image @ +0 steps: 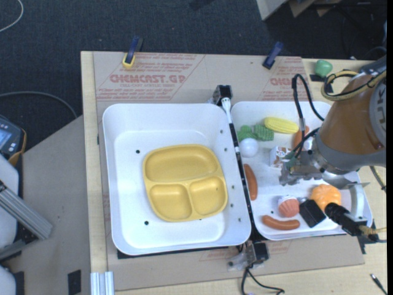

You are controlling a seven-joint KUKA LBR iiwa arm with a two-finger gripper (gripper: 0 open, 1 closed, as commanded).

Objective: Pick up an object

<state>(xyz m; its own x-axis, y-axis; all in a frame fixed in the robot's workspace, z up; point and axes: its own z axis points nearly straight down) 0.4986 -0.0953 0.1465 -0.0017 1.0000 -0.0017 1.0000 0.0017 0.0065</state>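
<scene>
The hand hangs low inside the right bin, and whether it is open, closed or gripping anything cannot be told from this view. Nearest the camera in that bin lie a sausage, a reddish-orange shell-like piece, a black block and an orange fruit; farther back come a second sausage by the left wall, a white ball, a green toy and a yellow corn cob. The left bin holds a yellow divided plate, and both bins sit on the tabletop.
</scene>
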